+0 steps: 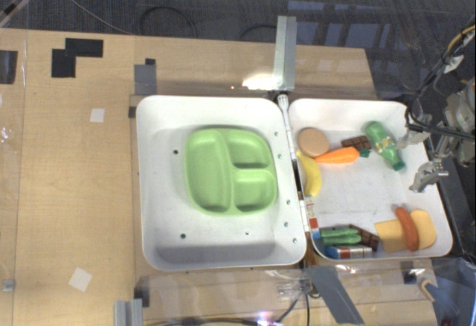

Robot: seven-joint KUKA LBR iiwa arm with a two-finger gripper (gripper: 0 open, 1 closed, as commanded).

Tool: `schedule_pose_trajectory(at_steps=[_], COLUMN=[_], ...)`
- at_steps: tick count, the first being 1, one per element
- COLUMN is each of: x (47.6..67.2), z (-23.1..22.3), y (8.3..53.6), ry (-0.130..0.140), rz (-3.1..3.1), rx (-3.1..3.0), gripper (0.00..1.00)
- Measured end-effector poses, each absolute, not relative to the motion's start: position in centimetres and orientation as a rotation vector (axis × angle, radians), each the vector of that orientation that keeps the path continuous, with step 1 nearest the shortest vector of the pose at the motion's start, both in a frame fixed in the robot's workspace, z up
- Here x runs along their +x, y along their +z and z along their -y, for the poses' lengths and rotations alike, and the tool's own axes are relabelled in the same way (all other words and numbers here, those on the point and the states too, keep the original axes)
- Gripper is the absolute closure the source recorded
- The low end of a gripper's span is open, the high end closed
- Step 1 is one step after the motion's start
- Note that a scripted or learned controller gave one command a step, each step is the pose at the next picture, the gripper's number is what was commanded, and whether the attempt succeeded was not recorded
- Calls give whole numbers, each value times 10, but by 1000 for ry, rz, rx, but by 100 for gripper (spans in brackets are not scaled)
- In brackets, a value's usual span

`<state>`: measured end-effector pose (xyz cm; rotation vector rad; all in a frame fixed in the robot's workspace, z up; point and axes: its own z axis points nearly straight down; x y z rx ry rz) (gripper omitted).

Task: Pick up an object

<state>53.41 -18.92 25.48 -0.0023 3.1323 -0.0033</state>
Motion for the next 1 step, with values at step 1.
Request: schedule_pose_trajectory(at_steps=[1], x=[594], z=[182], y=[123], ry=[5], rz=[-3129], rx=[-297], gripper=[0])
